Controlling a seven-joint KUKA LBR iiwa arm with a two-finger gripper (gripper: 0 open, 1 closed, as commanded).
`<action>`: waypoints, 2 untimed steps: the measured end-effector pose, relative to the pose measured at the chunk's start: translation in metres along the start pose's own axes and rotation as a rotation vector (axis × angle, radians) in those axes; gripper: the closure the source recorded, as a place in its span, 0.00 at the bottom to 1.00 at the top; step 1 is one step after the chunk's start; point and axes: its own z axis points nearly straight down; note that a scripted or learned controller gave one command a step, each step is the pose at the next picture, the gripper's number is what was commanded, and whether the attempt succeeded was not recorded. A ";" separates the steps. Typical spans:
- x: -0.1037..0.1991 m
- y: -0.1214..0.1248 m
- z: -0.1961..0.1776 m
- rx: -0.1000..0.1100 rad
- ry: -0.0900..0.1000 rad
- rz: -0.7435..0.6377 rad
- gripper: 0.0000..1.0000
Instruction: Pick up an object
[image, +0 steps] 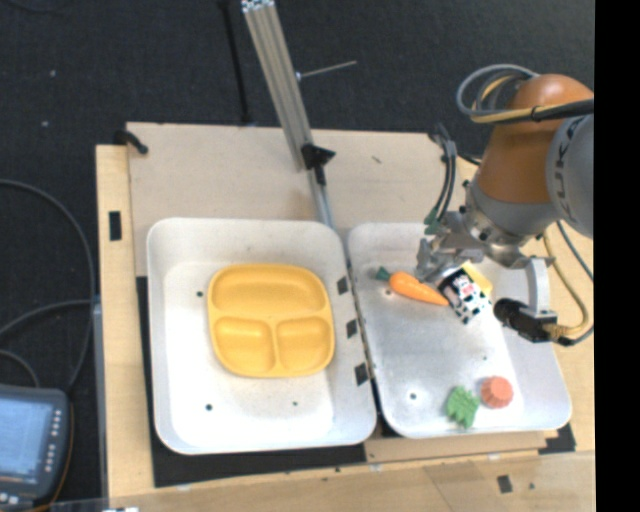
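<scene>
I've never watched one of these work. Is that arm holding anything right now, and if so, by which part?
It cannot be told. The gripper sits low in the right bin, right against the toy carrot and a white block with black spots, but no clear hold shows.

Orange toy carrot (418, 289) lying slantwise in right bin (540, 400), black-and-white cube (467, 294) touching its tip

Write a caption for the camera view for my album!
Robot arm reaching over a toy carrot in the right bin.

floor (120, 60): dark carpet, black cables at left | table (220, 165): pale wood | aluminium rail (280, 75): slants from far edge toward table centre | screen device (30, 445): near-left corner
</scene>
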 end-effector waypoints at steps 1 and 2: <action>0.043 -0.002 0.003 0.001 0.000 0.000 1.00; 0.096 -0.003 0.010 0.001 0.000 -0.001 1.00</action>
